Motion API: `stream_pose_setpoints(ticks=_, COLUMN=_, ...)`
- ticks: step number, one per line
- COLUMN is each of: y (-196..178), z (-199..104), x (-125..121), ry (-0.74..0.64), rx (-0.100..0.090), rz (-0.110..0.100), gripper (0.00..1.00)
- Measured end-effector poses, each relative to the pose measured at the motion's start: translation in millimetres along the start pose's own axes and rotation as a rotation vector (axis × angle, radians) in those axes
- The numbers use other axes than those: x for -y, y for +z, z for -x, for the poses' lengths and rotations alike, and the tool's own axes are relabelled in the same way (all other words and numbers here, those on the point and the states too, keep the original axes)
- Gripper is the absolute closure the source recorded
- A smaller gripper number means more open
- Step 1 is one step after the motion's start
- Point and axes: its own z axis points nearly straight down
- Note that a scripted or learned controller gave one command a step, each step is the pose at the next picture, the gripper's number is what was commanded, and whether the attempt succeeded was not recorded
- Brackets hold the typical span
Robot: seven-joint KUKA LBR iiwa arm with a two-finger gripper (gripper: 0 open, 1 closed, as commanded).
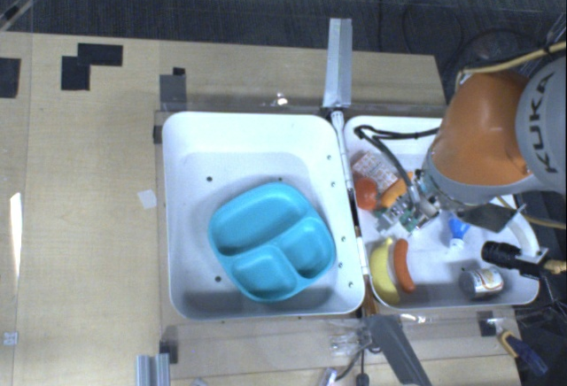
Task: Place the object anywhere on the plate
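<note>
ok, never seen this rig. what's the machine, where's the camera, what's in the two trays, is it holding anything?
It is a single shot from a fixed camera above the bench, looking down at a slant. The grey and orange bulk at right is a KUKA robot arm reaching in over the right bin. Its gripper sits low among the items there; the arm hides its tip, so I cannot tell whether it holds anything. The left bin holds a blue plate with three compartments and nothing on it. The right bin holds a banana, a small sausage-like piece, a red and white packet, an orange-red item, a metallic object and a small blue and white one.
</note>
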Motion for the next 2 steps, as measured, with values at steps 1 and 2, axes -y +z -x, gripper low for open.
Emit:
stream_pose_setpoints(ticks=1, y=0, z=-45, x=-112, ry=-0.239, rx=0.0, rz=0.003, gripper=1.0)
stream_pose_setpoints(ticks=2, y=40, z=-119, x=-75, ry=0.073, rx=-0.003, rz=-0.003, gripper=1.0)
